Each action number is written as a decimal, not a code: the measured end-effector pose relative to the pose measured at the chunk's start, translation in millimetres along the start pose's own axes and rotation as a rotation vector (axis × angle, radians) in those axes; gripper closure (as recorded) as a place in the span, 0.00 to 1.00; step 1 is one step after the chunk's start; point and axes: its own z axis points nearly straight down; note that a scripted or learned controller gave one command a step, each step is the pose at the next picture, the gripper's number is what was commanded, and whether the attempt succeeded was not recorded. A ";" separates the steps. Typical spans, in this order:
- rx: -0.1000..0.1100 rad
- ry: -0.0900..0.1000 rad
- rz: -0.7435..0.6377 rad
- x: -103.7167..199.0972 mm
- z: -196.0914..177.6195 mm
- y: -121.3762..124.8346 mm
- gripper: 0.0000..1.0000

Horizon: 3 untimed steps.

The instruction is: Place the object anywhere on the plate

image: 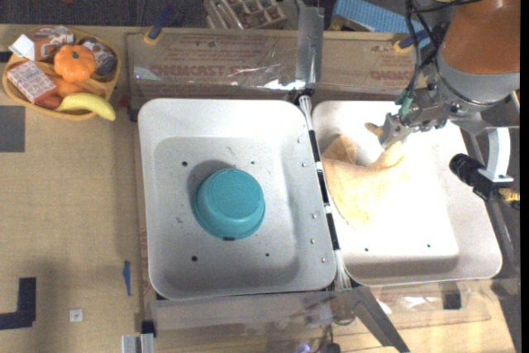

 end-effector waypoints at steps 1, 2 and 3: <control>0.000 0.002 -0.003 1.7 49.5 1.2 1.00; -0.001 0.003 -0.401 55.8 56.4 -9.2 1.00; -0.003 0.002 -0.797 106.3 51.6 -3.4 1.00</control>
